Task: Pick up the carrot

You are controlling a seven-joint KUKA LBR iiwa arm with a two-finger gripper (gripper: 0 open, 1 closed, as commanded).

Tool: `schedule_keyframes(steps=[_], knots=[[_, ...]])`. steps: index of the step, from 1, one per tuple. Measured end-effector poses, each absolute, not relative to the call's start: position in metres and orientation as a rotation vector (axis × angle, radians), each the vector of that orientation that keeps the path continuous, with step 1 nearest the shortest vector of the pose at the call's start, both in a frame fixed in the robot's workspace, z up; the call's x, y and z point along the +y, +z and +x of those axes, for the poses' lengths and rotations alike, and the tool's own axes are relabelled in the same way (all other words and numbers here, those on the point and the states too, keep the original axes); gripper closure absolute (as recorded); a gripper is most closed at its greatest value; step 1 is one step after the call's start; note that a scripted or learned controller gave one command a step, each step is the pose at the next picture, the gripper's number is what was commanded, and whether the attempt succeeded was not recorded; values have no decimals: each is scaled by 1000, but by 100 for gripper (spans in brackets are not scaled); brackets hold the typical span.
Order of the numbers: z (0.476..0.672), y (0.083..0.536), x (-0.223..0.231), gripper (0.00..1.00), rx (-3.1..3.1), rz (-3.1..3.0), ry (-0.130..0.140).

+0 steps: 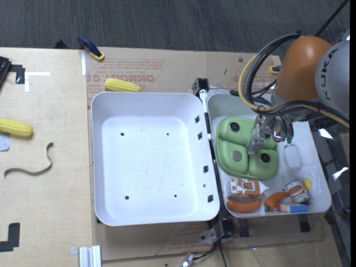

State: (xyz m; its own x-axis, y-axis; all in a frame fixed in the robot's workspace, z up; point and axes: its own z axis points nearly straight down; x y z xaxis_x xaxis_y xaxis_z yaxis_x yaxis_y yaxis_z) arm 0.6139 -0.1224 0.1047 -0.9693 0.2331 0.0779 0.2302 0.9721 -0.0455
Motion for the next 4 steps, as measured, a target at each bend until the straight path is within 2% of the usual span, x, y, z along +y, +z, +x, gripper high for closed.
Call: schedule_keyframes(steps=[1, 2, 3, 4], knots=[[607, 103, -124, 0, -3010, -356, 58], [637, 135, -174, 0, -3077, -237, 3], [637, 127, -151, 0, -3095, -167, 36], [627, 125, -133, 0, -3140, -98, 49]])
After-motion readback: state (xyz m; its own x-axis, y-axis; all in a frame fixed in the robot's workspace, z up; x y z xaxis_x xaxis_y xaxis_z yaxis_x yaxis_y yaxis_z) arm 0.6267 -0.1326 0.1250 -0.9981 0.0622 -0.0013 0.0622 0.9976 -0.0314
